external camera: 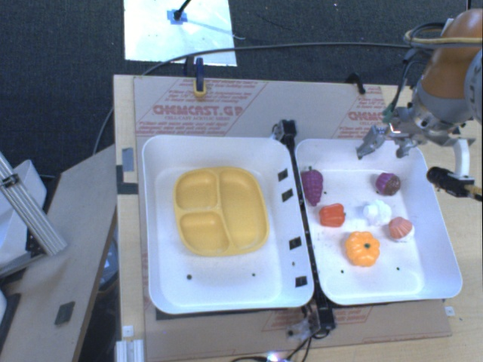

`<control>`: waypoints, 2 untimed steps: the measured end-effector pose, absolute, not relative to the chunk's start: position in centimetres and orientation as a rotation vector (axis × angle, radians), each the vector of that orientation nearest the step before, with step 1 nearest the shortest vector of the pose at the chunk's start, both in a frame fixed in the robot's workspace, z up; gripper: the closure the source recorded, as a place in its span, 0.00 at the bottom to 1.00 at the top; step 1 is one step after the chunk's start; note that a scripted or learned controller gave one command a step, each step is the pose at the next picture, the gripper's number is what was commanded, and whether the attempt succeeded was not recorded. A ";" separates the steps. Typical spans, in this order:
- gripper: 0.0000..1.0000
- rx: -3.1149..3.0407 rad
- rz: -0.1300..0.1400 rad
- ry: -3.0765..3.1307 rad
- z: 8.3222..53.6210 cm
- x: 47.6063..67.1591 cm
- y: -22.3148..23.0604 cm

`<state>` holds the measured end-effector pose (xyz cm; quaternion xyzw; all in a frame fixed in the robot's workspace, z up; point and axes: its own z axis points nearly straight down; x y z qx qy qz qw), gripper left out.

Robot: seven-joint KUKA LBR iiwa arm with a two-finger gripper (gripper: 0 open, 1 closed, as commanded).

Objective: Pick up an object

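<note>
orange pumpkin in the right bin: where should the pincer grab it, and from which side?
Across the round body of the orange pumpkin, coming straight down from above, is likely best. It sits upright with its stem up, and bare bin floor lies to its left, right and front, so fingers can drop on either side. The red pepper and white piece lie behind it, so avoid closing front to back.

A yellow plastic divided plate lies mid-way in the left white bin. Beyond the bench's far edge, a pale square sheet lies on dark carpet.
</note>
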<state>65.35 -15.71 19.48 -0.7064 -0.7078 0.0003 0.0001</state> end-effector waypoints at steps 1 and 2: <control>0.00 -2.218 0.002 -2.222 13.8 64.5 -15.3; 0.00 -2.219 0.001 -2.223 8.6 64.5 -15.2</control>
